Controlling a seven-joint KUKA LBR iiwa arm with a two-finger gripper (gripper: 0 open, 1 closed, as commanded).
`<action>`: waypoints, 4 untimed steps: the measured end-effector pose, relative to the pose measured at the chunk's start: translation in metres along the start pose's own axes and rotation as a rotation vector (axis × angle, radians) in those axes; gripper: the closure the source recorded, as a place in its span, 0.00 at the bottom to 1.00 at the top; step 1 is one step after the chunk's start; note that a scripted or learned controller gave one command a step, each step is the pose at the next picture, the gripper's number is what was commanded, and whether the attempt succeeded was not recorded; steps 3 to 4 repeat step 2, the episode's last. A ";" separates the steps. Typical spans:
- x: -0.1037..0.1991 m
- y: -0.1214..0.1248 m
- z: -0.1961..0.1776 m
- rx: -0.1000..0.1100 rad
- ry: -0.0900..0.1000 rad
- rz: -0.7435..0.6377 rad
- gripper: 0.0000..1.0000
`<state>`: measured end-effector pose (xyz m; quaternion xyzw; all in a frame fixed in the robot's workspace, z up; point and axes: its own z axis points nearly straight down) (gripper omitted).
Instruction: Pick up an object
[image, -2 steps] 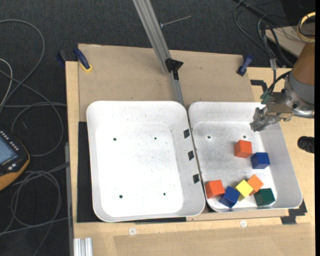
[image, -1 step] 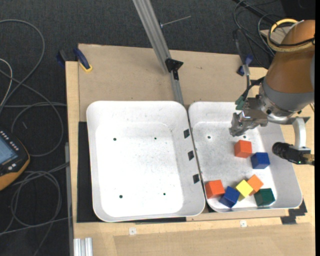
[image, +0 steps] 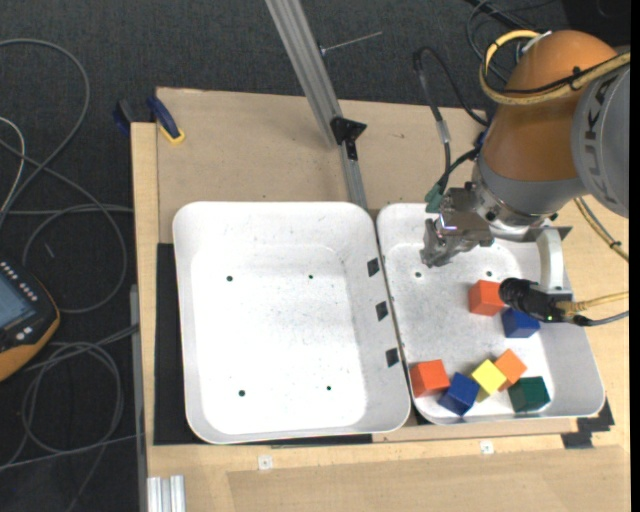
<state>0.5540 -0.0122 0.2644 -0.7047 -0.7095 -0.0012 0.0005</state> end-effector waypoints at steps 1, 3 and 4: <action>0.054 -0.004 -0.004 -0.001 0.000 -0.001 1.00; 0.100 -0.006 0.015 0.006 0.000 0.001 1.00; 0.100 -0.006 0.015 0.006 0.000 0.001 1.00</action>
